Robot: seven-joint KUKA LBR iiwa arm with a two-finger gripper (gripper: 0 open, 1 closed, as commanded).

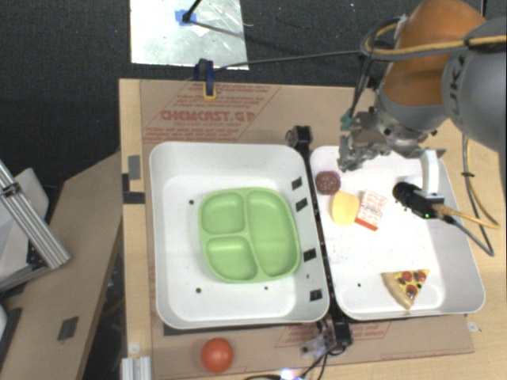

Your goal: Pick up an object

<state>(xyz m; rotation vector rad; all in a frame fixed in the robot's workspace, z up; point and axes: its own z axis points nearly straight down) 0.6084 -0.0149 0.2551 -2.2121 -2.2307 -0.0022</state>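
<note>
The right bin (455, 248) holds a dark red round object (328, 182), a yellow fruit-like piece (344, 208), a white and red packet (371, 209) and a pizza slice (406, 285). My gripper (349, 161) hangs at the bin's far left corner, just above and to the right of the dark red object. Nothing shows between its tips.
The left bin (178, 228) carries a green divided tray (248, 234). A red ball (217, 355) lies on the bench in front of the bins. Black clips (307, 216) line the wall between the bins. A foil sheet (188, 22) lies at the back.
</note>
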